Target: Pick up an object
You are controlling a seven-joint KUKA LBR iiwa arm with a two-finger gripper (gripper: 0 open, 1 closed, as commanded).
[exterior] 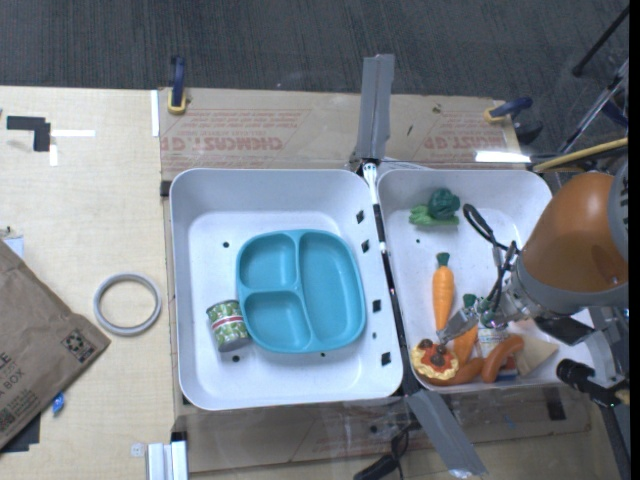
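Your grey arm's gripper (468, 320) hung low in the right white bin (400, 228); I could not tell how its jaws stood. It sat just beside the orange toy carrot (443, 290), above the small round pizza toy (436, 361).

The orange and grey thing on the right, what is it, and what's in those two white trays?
That is a robot arm, seen from a camera fixed above the bench. Its pincer hangs low in the right bin, among toy foods: a carrot, a green leafy piece, a small pizza. Whether it grips anything I cannot tell. The left bin holds a blue divided plate and a small can. A tape ring lies on the bench beside it.
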